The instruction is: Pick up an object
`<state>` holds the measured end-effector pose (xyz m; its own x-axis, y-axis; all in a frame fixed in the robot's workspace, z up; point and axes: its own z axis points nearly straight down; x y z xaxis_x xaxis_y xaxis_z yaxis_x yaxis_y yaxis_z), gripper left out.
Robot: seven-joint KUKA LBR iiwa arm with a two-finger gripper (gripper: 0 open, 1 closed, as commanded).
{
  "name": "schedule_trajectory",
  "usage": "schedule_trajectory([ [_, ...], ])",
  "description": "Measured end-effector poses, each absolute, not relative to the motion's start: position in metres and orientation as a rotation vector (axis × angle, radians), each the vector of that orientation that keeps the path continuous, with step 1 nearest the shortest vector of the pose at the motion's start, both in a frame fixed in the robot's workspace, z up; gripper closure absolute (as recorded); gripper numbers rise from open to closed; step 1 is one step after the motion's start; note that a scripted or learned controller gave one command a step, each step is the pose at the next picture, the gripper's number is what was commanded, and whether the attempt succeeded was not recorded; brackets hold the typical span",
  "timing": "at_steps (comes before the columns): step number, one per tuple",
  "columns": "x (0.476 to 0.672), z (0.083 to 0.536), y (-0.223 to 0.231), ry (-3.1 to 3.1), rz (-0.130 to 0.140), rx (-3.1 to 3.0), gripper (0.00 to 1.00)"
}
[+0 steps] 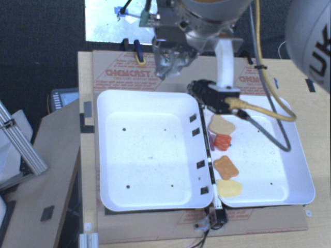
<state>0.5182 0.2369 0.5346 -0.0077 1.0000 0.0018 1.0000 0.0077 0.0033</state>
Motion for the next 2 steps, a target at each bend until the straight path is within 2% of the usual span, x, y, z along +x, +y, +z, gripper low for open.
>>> schedule_trajectory([
  [1,0.517,0.535,0.234,2.224,0.003,2.217,0.00],
  [2,0.518,0.546,0.234,2.225,0.008,2.215,1.00],
])
